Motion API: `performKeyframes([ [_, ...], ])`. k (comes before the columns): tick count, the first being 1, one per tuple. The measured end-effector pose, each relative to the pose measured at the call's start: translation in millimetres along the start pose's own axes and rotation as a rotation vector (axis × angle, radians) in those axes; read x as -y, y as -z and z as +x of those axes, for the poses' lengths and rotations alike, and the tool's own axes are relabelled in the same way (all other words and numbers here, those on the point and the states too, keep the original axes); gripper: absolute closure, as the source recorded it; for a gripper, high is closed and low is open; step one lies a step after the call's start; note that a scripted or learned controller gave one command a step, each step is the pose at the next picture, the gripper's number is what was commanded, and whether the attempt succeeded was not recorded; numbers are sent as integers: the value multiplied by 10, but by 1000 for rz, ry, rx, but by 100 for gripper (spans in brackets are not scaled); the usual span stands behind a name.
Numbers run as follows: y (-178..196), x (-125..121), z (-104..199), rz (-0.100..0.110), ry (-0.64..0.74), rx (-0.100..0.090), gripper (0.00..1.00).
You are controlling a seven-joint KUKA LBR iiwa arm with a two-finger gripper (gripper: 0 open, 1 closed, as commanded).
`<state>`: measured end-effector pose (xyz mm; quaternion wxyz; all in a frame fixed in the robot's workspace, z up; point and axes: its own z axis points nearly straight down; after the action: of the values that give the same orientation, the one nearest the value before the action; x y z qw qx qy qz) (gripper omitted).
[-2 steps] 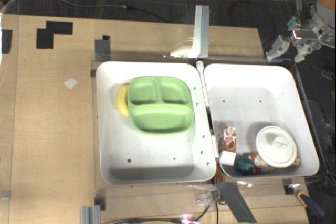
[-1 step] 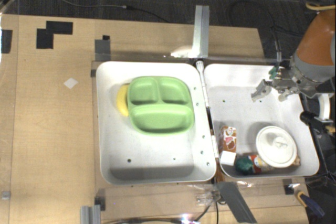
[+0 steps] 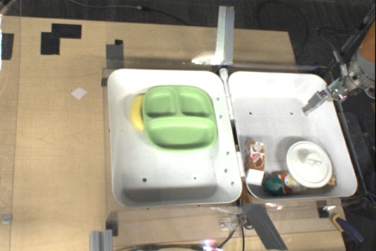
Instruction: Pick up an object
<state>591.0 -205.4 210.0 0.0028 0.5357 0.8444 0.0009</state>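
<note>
My gripper (image 3: 312, 104) hangs over the far right part of the right bin (image 3: 276, 94), with the grey arm and its orange band (image 3: 367, 50) coming in from the right edge. Nothing shows in its grasp. Toward the bin's near side sit a round white lidded bowl (image 3: 309, 163), a small brown and red packet (image 3: 255, 156), and a dark green and red object (image 3: 277, 183). These lie well below the gripper in the view. The left bin (image 3: 170, 176) holds a green divided plate (image 3: 178, 116) with a yellow object (image 3: 136, 112) poking out at its left edge.
A metal post (image 3: 225, 35) stands behind the seam between the bins. Black markers (image 3: 59, 37) lie on the wooden bench at the far left. Cables run across the dark floor behind the bench.
</note>
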Motion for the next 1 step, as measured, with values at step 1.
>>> performKeyframes([
  [1, -849, 60, 509, 4, -85, -4, 0],
])
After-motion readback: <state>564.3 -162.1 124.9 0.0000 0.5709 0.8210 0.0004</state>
